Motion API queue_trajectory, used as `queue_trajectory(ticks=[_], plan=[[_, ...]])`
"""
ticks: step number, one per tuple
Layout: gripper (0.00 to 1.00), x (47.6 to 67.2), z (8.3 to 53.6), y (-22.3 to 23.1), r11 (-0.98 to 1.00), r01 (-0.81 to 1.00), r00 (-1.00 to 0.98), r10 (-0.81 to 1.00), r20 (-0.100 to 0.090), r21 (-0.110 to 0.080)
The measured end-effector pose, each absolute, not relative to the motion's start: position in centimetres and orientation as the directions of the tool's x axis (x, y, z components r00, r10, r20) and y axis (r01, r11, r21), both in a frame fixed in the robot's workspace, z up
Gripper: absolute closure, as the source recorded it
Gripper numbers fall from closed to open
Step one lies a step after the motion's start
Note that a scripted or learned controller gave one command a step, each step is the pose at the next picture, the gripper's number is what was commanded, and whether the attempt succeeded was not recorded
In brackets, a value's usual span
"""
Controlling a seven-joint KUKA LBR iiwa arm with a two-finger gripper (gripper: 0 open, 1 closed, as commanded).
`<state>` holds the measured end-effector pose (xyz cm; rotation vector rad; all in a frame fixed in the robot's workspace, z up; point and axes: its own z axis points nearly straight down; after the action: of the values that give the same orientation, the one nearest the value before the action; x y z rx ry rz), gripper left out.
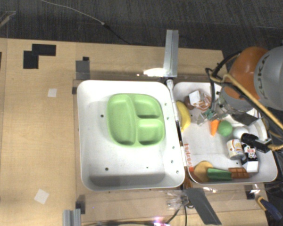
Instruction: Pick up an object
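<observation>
The grey arm (273,79) reached in from the right and ended over the back of the right bin (203,145), where the tool (213,109) hung low among the clutter. Whether the tool was open or closed could not be told, and nothing could be seen in its hold. A small orange carrot (214,127) lay just below the tool, point toward the front, touching or nearly touching a green ball (225,128) on its right. A banana (183,114) lay along the bin's left wall, and a small white box (195,97) sat near the back. A little can (234,148) stood further forward on the right. Along the front wall lay a green vegetable (219,174) and a brown bar (239,173), end to end. The left bin (85,140) held a green divided plate (134,119). Both bins sat side by side on the wooden worktop (33,126).
</observation>
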<state>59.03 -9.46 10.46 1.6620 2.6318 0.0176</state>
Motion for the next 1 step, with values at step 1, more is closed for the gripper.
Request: queue_trajectory(ticks=[1], plan=[[1.0,61.4,18.81,-5.86,0.281,0.96,-0.281,0.96,-0.003,0.01]])
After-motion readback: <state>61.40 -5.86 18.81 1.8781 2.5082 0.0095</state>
